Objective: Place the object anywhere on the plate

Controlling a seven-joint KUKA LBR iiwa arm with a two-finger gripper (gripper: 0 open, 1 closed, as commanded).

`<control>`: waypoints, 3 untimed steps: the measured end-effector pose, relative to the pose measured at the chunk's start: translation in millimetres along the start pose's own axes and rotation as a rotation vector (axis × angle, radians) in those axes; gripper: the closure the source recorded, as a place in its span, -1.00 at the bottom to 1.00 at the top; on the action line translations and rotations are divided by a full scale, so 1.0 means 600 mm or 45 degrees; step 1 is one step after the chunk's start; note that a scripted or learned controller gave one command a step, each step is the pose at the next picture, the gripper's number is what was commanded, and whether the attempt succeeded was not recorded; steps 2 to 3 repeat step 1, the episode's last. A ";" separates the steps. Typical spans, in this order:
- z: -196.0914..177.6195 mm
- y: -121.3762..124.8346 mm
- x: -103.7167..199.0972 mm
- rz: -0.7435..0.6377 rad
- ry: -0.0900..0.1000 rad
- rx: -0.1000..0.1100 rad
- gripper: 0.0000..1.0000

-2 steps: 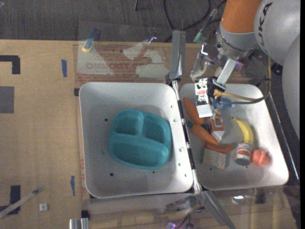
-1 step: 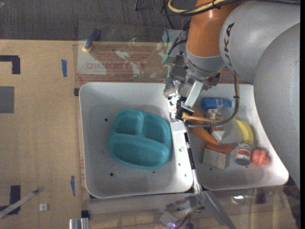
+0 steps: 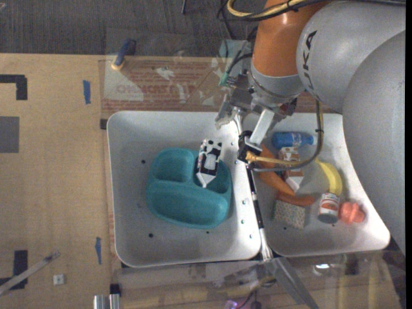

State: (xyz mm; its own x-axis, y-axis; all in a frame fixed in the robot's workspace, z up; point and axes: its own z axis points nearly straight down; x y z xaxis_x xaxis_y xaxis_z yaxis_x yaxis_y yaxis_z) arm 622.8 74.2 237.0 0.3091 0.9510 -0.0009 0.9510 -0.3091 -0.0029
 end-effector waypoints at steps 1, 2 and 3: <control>-0.256 0.073 0.009 0.321 0.001 -0.005 -1.00; -0.256 0.073 0.009 0.321 0.001 -0.005 -1.00; -0.256 0.073 0.009 0.321 0.001 -0.005 -1.00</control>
